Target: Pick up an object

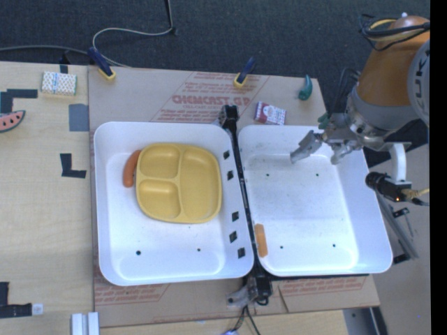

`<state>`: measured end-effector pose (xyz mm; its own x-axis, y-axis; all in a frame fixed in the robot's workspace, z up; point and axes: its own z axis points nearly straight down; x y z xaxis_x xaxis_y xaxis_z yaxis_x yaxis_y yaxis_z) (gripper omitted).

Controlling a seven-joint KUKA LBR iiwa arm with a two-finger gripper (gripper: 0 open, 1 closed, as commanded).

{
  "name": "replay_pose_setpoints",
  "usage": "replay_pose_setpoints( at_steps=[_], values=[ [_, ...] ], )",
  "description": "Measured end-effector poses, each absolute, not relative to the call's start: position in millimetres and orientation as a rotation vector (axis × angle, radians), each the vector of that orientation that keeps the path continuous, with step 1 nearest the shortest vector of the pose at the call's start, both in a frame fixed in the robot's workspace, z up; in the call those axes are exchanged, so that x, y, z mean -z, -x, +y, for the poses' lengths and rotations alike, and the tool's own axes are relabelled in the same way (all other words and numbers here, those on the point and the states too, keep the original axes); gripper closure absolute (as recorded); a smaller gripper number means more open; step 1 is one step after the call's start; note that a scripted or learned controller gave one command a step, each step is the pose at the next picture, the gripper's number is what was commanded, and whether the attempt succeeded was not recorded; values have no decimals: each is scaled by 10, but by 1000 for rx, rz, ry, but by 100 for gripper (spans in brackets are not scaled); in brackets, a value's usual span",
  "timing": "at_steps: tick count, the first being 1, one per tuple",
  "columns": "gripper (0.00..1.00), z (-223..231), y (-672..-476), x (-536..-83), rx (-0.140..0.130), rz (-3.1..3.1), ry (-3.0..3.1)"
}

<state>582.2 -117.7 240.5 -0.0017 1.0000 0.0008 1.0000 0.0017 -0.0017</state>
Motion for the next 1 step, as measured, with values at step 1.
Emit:
replay_pose_setpoints(
  at_steps=[1],
  values=[
    [0, -1038, -5895, -1080, -5, -2219, 2216]
  ],
)
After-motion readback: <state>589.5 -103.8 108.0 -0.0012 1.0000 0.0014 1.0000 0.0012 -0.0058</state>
